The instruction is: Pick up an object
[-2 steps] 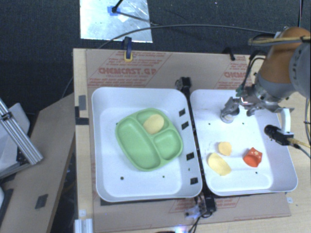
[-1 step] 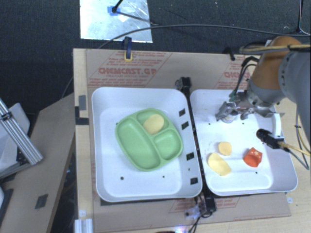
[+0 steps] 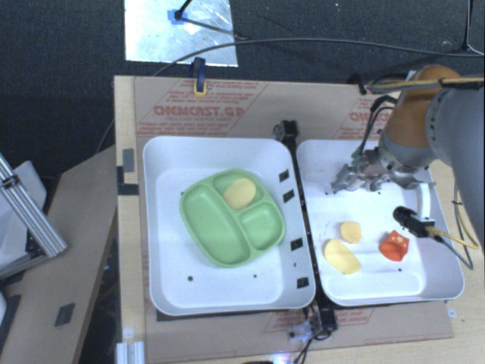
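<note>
My gripper point(image 3: 350, 177) hangs low over the far part of the right bin point(image 3: 436, 283), pointing left, with the grey arm and its orange band behind it at the right. Three loose things lie nearer the front of that bin. A small round yellow piece point(image 3: 350, 231) sits just above a longer yellow piece point(image 3: 342, 257). To their right is a red piece point(image 3: 394, 246). All three lie apart from the gripper, below it in the view. I see nothing held by the gripper.
The left bin point(image 3: 170, 279) holds a green divided plate point(image 3: 220, 230) with a pale yellow item point(image 3: 240, 193) in its upper compartment. A black divider with clips point(image 3: 297, 203) runs between the bins. Cables cross behind the bench.
</note>
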Controlling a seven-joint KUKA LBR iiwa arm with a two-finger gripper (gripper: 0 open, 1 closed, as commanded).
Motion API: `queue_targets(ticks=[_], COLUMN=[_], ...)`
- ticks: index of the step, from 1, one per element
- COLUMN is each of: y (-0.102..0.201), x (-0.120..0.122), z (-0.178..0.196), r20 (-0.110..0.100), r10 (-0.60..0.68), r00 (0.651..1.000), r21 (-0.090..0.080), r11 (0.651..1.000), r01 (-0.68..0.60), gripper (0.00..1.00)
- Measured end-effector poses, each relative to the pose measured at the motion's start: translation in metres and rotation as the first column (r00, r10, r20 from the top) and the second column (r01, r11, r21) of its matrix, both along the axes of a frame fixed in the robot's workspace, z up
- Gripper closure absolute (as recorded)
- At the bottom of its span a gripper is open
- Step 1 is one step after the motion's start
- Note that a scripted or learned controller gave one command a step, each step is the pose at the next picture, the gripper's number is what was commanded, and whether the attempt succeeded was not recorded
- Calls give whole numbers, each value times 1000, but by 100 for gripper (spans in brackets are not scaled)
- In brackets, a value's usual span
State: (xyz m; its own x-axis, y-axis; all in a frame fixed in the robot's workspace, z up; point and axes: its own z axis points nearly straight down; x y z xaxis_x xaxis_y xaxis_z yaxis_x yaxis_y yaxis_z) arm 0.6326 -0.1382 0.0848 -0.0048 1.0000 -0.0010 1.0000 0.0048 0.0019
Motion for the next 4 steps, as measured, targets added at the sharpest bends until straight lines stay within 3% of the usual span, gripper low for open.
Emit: queue_targets(ticks=[1, 4], y=[0, 16], x=[1, 9], z=[11, 157], r20=[2, 4], r10=[0, 2], r00=[1000, 1000], r21=[0, 0], r11=[1000, 1000], r01=[0, -2], gripper=[100, 100])
